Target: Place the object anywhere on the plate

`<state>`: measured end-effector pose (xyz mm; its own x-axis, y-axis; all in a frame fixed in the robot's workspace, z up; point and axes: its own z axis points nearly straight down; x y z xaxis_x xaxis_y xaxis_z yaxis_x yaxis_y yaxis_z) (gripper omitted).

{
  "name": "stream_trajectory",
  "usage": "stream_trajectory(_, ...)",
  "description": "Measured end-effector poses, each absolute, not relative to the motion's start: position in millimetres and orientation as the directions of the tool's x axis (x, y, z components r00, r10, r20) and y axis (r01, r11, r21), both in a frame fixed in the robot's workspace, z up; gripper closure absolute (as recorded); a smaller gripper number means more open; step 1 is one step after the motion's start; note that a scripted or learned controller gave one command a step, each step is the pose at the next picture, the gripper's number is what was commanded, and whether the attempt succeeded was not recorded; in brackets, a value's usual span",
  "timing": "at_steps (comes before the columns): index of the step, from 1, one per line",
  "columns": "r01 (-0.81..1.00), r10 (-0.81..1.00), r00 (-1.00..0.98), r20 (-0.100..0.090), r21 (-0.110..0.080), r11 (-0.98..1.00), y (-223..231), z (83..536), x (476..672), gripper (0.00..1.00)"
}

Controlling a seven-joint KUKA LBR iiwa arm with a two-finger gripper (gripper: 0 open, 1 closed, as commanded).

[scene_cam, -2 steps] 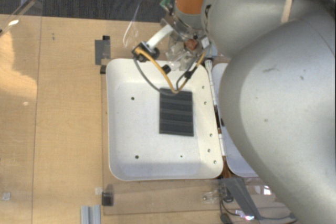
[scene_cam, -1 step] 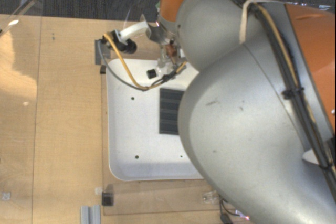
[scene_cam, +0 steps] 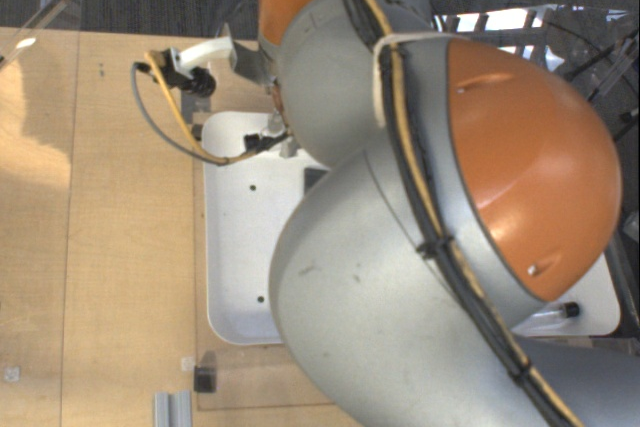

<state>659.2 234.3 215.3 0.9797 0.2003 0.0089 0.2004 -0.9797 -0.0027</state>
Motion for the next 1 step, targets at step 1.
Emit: stream_trajectory(1,0.2,0.2,0.98,0.007,-0.002,-0.98,234.1,214.7,659.1,0.0)
